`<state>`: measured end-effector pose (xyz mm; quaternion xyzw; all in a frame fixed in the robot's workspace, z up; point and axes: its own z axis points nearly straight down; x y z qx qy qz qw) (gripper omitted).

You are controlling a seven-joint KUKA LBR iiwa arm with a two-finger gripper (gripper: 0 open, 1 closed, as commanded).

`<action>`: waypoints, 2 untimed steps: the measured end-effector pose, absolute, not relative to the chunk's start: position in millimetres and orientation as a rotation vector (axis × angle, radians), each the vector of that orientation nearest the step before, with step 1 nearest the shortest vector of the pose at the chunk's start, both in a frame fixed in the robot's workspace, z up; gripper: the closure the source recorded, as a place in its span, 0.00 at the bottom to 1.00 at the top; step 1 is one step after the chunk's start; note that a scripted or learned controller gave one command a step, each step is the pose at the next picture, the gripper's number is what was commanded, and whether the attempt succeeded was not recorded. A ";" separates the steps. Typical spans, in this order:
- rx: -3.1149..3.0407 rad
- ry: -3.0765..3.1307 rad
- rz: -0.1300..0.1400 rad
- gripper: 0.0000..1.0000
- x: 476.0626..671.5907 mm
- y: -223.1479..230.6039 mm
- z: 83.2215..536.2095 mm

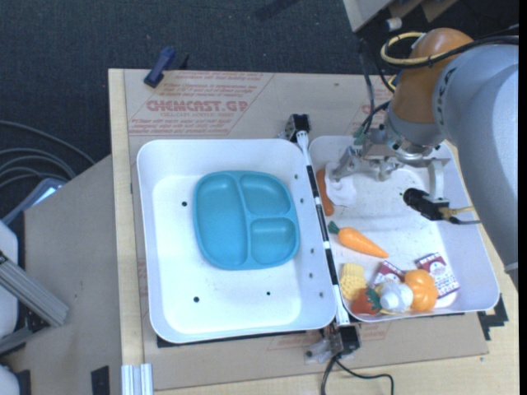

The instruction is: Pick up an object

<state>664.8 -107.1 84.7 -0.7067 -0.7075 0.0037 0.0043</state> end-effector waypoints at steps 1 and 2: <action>-2.223 -2.220 0.000 0.00 629.2 -94.1 85.3; -2.221 -2.219 0.002 0.00 595.1 -121.6 84.6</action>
